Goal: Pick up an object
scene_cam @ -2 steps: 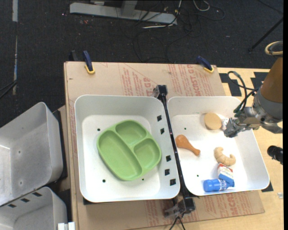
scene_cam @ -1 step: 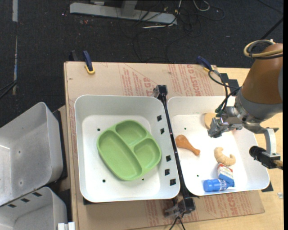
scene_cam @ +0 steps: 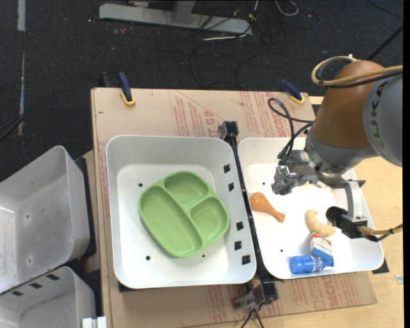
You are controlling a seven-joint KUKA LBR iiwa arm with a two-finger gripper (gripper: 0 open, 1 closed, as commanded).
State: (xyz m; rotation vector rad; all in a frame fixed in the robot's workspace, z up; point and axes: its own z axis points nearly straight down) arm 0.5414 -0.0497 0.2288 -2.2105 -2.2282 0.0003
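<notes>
Well, fingers (scene_cam: 282,184) over right bin (scene_cam: 269,154) nr divider, grip state unclear, drumstick (scene_cam: 266,205) just below.

A dark speckled floor (scene_cam: 57,57) surrounds the cardboard-topped surface (scene_cam: 179,109), with black cables (scene_cam: 211,57) trailing across it. 2 clamps (scene_cam: 125,90) grip the surface's far edge. A grey metal bar (scene_cam: 173,18) lies at the top.

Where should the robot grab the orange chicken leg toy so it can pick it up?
Probably at the thin bone end of the orange drumstick, coming straight down from above. It lies flat in the right bin, fat end toward the divider, thin end pointing toward the croissant-shaped toy. The narrow part should fit between fingers more easily, and nothing touches it. The gripper is just above it.
</notes>
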